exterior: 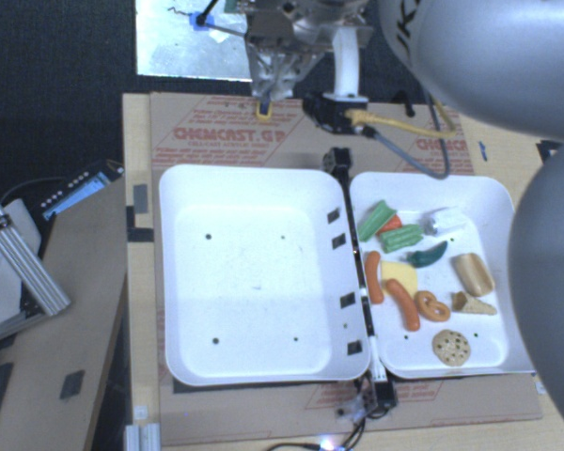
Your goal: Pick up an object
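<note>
Your gripper [274,85] hangs above the cardboard [226,132] printed "CHEMCAST GP", behind the left bin [183,195]; its grasp can't be judged. The toy foods, including a cookie [450,347] and pretzel [431,305], lie in the right bin [493,195].

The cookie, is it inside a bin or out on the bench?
Inside. The cookie lies flat in the right bin, near its front edge.

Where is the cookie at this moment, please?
The cookie lies in the right bin, near its front edge, just below the pretzel and right of the sausages.
</note>
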{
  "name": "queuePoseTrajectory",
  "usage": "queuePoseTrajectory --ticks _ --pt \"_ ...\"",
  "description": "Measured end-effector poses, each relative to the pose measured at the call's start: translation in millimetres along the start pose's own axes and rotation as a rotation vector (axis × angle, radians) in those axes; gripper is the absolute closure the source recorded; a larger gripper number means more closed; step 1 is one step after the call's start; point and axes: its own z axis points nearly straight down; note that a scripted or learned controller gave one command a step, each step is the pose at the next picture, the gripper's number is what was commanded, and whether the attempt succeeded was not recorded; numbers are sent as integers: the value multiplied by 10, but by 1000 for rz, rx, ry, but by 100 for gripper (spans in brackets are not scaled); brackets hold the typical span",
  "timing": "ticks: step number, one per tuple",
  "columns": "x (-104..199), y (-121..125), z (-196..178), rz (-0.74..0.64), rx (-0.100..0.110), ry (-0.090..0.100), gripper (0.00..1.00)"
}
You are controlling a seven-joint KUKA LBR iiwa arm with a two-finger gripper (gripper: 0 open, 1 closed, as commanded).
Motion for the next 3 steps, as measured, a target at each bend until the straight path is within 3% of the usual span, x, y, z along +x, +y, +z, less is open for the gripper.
queuePoseTrajectory --ticks 1,2,3 --pt "131 -180 -87 1 3 0 100" --pt "113 -213 1746 6 18 -7 100" --pt "-66 152 31 7 -17 3 100"
